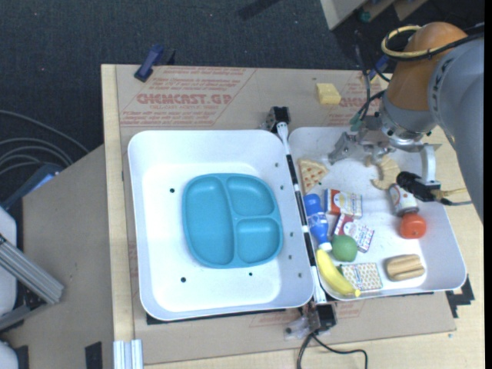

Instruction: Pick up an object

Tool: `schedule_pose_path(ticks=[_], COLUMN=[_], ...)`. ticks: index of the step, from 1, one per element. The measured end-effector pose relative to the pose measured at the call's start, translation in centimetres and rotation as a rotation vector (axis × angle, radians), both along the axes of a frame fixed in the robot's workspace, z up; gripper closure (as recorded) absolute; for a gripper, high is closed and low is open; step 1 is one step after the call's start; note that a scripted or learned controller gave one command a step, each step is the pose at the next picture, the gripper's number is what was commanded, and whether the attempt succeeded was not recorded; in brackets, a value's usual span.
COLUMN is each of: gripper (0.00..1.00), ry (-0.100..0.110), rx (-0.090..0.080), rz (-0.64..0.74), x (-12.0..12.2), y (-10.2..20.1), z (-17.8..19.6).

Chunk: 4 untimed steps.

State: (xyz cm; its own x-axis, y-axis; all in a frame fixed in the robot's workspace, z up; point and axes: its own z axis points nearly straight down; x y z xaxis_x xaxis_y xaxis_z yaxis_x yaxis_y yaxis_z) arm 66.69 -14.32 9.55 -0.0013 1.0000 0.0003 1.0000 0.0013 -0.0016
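1. Since only the camera view is on offer, everything is placed against the right bin (453, 261), the white one that carries the clutter. The arm (453, 68) reaches in over that bin's far end, and the hand (361, 146) hangs low above the far-left part of its floor.
2. The metal fingers (340, 149) look splayed apart, with bare bin floor between them and no object caught there; I would call the hand spread and carrying nothing.
3. Any object would do for this task. Nearest the hand, inside the right bin, are a pizza slice (311, 173) just toward the near side and a pale tan piece (383, 172) close by on its other flank.
4. Further toward the near end of the right bin lie a blue tube (313, 211), a green ball (345, 247), a banana (333, 274), a bread roll (404, 267) and a red-orange ball (413, 227).
5. Beside the right bin, on its left, sits the left bin (146, 206) with a blue divided plate (231, 220) in it. Beyond the right bin's far edge, a yellow block (328, 93) rests on the counter (192, 98).
6. Progress, as I judge it: the approach is made, but no grasp shows. Closing on something and lifting it clear are both left to do.
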Motion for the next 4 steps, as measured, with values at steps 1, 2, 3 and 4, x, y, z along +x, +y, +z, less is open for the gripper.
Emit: schedule_pose_path(ticks=[1, 2, 3, 4], gripper=[0.00, 0.00, 1.00, 0.00], ry=[0.001, -0.003, -0.006, -0.005], rx=[0.001, -0.002, -0.002, -0.002], rz=[0.000, -0.002, -0.001, -0.001], x=[0.0, 0.0, 0.1, 0.0], y=[1.9, -4.4, -4.4, -4.4], z=[-1.1, -1.0, 0.0, 0.0])
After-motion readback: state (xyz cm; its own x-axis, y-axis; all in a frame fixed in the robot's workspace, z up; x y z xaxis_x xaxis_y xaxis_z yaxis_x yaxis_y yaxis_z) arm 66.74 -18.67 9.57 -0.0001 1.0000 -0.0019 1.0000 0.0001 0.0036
